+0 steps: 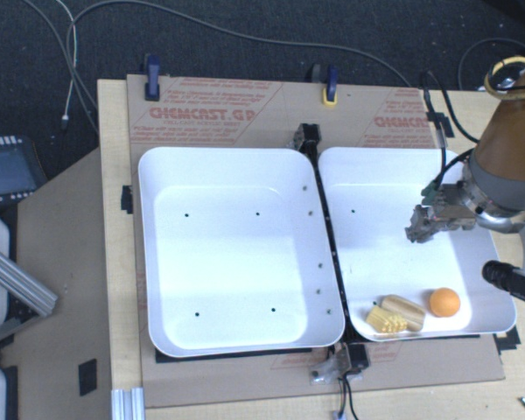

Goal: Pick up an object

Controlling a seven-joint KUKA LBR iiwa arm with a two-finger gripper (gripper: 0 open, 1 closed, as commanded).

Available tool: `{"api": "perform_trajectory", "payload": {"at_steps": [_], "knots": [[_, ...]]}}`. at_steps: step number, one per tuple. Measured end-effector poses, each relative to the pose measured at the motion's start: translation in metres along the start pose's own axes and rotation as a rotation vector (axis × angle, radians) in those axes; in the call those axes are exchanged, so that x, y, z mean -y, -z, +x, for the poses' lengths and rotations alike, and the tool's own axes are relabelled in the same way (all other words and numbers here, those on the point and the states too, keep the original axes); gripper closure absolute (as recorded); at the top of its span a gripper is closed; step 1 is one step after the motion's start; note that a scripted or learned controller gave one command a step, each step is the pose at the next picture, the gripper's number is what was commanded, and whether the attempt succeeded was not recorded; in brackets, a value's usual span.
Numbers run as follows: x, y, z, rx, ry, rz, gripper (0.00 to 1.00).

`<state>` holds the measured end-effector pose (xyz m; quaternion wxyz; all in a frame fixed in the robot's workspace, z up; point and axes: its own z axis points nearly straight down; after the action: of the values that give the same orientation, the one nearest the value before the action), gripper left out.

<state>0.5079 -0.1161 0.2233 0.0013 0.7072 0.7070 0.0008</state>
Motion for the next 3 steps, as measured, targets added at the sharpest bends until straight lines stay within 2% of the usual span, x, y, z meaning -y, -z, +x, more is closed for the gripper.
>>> {"api": "perform_trajectory", "payload": {"at_steps": [1, 2, 3], "knots": [[-0.005, 0.003, 0.092, -0.002, 0.009, 0.002, 1.0], [0.006, -0.013, 0.162, -0.002, 0.007, 0.004, 1.0], [-0.036, 0.028, 0.103, 0.0, -0.003, -0.001, 1.0]]}}
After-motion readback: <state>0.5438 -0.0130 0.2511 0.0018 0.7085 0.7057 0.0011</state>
